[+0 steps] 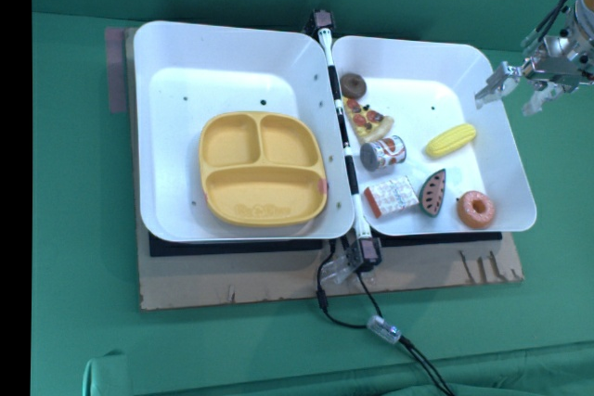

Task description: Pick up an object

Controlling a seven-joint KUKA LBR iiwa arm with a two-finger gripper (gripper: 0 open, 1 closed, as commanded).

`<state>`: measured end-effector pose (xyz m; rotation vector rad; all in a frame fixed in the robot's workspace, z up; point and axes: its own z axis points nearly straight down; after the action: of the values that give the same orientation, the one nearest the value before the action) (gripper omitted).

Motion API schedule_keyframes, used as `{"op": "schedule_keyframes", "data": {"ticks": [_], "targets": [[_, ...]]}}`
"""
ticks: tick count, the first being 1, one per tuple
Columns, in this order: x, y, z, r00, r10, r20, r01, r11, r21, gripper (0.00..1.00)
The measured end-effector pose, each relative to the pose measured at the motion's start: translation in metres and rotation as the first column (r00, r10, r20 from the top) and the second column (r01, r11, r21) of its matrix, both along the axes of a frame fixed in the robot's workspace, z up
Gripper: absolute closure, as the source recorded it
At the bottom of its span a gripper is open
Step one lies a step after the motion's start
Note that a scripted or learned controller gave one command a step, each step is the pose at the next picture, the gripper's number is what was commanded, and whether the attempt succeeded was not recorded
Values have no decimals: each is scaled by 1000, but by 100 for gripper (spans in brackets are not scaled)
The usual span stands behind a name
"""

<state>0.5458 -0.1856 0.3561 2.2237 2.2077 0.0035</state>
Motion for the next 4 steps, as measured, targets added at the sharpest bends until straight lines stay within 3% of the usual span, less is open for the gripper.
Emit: {"op": "schedule_keyframes", "data": {"ticks": [1,2,3,4], "targets": [[45,-3,-133,1000,2,-2,-2,1000,-2,0],[113,-3,-169,1000,4,8,-3,1000,-4,0],[154,36,-170,1000,3,-11,-3,1000,-10,0],[157,39,-151,1000,-1,-1,1,1000,-4,100]]}}
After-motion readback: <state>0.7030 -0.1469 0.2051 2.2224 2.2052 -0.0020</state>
